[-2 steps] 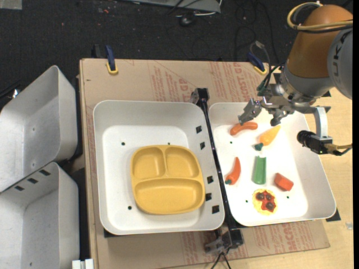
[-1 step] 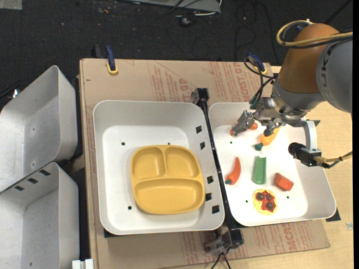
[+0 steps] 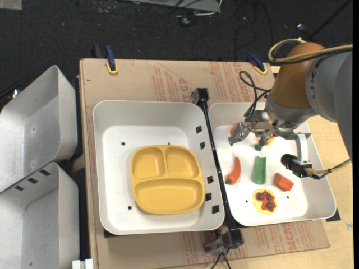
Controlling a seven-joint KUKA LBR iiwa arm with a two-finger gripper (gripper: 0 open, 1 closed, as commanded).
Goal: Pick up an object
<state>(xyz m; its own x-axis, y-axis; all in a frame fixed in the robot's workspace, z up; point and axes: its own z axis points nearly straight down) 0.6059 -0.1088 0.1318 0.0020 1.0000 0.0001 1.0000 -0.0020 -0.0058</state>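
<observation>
The right bin (image 3: 320, 203) holds several small items. A red chili pepper (image 3: 233, 171) lies at its left. A green cylinder (image 3: 259, 170) stands just right of the pepper. Further right is a small red block (image 3: 283, 182). A round yellow piece with red spots (image 3: 265, 200) lies at the front. My gripper (image 3: 252, 135) hangs over the back of this bin, above and behind the green cylinder, and nothing shows in its grasp. A small orange bit (image 3: 233, 130) peeks out at the gripper's left side.
The left bin (image 3: 109, 167) holds a yellow divided tray (image 3: 167, 179). A black divider (image 3: 210, 150) runs between the two bins. A cable and a black fitting (image 3: 295, 166) hang off the wrist over the right bin's right side. White containers (image 3: 33, 150) stand left of the bench.
</observation>
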